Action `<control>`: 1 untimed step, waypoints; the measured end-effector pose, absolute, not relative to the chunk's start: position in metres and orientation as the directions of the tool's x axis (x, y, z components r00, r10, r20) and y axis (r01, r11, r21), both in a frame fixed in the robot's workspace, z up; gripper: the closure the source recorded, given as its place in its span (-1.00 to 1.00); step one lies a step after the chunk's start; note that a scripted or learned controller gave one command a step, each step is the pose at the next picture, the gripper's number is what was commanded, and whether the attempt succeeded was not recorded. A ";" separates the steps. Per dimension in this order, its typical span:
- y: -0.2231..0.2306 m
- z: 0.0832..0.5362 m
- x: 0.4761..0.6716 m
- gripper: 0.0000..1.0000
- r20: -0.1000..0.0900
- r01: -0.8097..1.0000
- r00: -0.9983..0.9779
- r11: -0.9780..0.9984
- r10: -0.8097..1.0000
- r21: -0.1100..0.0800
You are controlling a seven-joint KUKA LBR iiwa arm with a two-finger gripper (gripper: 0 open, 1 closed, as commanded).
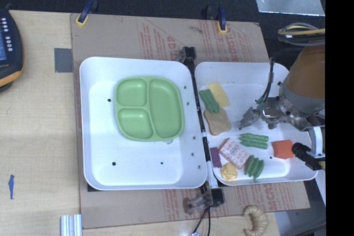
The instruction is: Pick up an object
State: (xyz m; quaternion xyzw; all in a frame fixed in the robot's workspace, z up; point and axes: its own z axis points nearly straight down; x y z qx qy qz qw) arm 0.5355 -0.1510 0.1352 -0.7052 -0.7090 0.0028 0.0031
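My gripper (252, 118) hangs low over the middle of the right bin (243, 72), with the grey arm and its orange band (307, 77) behind it to the right. A bunch of green beans (254, 141) lies just below the gripper. Left of it lie a tan slice (217, 121), a dark green strip (209, 100) and a pale yellow piece (219, 93). An orange-red block (282, 148) rests to the lower right. Along the front lie a pink packet (234, 152), a purple piece (215, 157), a yellow lump (229, 172) and a second green pod (254, 166). I see nothing held.
The left bin (99, 157) holds a light green divided plate (149, 108). A dark divider with clamps (189, 55) runs between the bins. A teach pendant (8, 52) lies at the far left. A tan curled object (255, 219) sits on the cardboard in front.
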 end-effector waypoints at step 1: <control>-0.119 0.096 0.501 -1.00 -0.010 1.000 -0.001 0.001 1.000 0.015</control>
